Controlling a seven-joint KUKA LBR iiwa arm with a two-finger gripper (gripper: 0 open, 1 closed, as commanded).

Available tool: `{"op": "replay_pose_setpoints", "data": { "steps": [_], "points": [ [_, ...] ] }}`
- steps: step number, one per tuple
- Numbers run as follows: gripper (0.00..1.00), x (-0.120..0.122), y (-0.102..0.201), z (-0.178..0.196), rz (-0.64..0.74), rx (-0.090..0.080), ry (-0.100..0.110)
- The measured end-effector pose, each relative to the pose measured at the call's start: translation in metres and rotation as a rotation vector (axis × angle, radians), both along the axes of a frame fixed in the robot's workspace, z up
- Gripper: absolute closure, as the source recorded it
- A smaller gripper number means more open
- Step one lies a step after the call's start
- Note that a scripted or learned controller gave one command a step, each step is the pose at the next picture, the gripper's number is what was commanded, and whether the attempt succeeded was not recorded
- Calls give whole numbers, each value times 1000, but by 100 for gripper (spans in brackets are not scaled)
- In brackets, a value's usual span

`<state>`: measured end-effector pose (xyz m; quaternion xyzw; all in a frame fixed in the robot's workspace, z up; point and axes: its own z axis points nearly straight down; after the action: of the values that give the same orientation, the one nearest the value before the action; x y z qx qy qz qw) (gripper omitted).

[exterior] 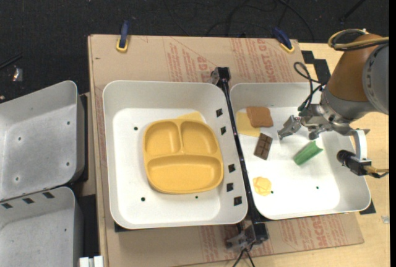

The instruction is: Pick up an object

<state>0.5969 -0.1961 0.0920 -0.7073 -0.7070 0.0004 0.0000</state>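
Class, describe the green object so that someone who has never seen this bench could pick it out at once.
Find the right-hand white bin, where the arm reaches in. Near its middle, just below the gripper, lies a small green block, tilted. It is the one green thing there; its neighbours are a brown square piece, a dark chocolate-like bar and a small yellow lump.

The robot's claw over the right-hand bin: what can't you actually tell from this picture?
- Gripper: too small and tangled in cables to tell open from shut.
- Green block: whether the gripper touches it is unclear.
- Pale yellow sheet: partly covered by the brown block.
- Arm: cut off by the right edge.
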Motion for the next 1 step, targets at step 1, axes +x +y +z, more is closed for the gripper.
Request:
{"op": "replay_pose_setpoints", "data": {
  "steps": [1],
  "points": [
    [100, 1, 0, 11, 0, -1, -2]
  ]
}}
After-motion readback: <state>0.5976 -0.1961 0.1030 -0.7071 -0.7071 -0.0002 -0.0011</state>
